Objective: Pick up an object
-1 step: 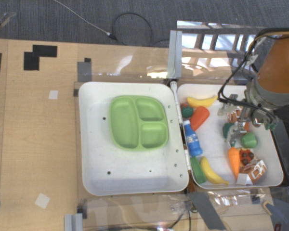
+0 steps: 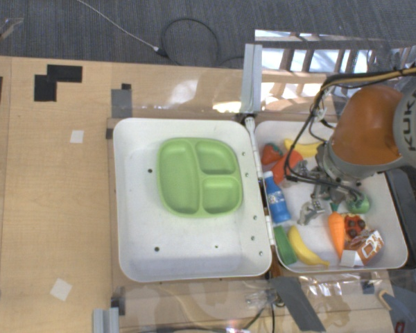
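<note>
camera view: smooth green sectioned plate (image 2: 197, 176), curved yellow banana (image 2: 305, 249).

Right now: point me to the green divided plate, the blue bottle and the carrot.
green divided plate (image 2: 194, 179), camera view, on the long left compartment.
blue bottle (image 2: 276, 201), camera view, on its labelled body.
carrot (image 2: 337, 233), camera view, on the middle of its orange body.

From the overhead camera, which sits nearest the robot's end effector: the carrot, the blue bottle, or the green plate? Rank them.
Measured from the end effector:
1. Carrot, just below it in the right bin.
2. Blue bottle, at that bin's left wall.
3. Green plate, in the left bin.
</note>
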Controlling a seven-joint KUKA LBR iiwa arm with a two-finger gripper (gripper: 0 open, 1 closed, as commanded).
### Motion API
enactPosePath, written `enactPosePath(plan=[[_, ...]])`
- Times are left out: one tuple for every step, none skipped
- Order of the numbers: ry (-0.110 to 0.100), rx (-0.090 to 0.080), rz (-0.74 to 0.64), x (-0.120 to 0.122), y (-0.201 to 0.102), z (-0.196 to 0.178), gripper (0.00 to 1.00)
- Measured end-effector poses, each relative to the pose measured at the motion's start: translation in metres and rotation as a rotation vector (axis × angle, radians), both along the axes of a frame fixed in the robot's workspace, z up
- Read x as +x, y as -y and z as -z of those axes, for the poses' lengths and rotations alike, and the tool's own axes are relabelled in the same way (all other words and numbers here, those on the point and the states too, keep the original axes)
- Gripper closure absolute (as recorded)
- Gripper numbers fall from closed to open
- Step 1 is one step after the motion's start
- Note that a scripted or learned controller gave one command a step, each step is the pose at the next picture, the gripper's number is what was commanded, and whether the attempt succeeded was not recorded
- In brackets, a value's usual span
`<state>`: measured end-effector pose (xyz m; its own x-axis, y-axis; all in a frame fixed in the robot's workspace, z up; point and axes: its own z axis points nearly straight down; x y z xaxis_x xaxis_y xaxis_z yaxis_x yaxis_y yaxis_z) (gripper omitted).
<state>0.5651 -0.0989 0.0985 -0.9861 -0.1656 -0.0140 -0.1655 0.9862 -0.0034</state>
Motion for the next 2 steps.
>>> enactPosePath(plan=[[-0.046,0.005,-0.173,0.0873,0.0055,0.009,0.0],[-0.071,-0.003,-0.015,0.0937,-0.0042,0.0083,0.0]])
